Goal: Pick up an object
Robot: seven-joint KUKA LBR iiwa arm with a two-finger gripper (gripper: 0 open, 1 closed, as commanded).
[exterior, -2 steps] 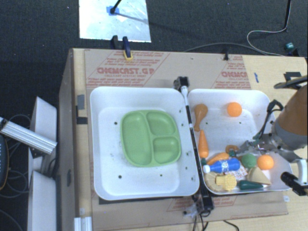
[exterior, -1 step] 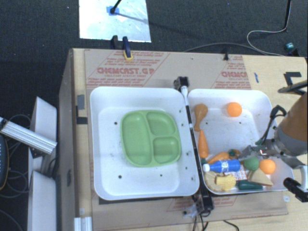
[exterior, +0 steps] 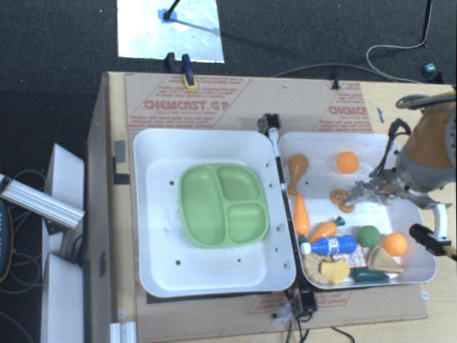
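The right bin [exterior: 357, 143] holds several toy foods: a tan drumstick [exterior: 296, 170], an orange ball [exterior: 348, 163], an orange pretzel [exterior: 342, 199], a carrot [exterior: 301, 214], a blue bottle [exterior: 333, 246], a green ball [exterior: 368, 236] and an orange fruit [exterior: 394, 244]. My gripper [exterior: 368, 189] hangs low over the right middle of this bin, just right of the pretzel and below the orange ball. I see nothing held in it.
The left bin [exterior: 161, 263] carries a green divided plate [exterior: 223, 204]. A yellow corn piece [exterior: 332, 269], a pale wedge [exterior: 383, 261] and a dark green piece [exterior: 368, 276] crowd the right bin's front edge. The arm's orange band [exterior: 428, 141] stands above the bin's right wall.
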